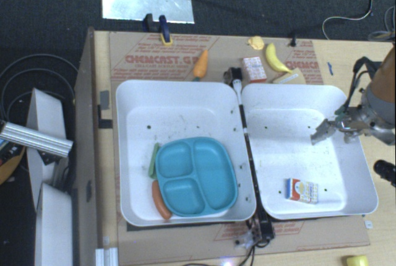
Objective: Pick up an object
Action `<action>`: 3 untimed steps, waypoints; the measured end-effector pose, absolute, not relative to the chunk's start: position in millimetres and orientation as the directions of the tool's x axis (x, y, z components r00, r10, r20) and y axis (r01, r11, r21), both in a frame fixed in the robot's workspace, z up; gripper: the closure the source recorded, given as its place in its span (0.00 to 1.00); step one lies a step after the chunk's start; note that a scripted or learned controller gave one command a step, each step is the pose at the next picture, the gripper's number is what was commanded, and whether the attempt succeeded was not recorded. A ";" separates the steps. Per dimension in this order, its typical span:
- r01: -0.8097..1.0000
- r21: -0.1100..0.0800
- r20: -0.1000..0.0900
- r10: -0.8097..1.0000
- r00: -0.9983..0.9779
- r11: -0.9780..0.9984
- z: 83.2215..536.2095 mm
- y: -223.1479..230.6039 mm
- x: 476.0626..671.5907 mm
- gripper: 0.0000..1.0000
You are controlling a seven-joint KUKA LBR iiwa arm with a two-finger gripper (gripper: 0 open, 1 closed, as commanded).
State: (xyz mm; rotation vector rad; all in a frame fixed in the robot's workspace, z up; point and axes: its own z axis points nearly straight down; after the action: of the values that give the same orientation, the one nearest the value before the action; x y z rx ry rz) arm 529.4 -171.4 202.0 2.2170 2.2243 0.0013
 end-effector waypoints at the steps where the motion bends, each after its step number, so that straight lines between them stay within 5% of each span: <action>1: 1.000 -0.003 0.000 1.000 0.002 -0.002 153.2 -199.9 501.3 0.00; 2: 1.000 0.012 -0.004 1.000 -0.009 0.009 160.8 -202.1 617.0 0.00; 3: 1.000 -0.005 0.001 1.000 0.002 -0.002 111.8 -206.9 555.6 0.00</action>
State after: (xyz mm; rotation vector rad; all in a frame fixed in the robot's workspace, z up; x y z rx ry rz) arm 555.6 -206.9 111.8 2.2265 2.2230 -0.0045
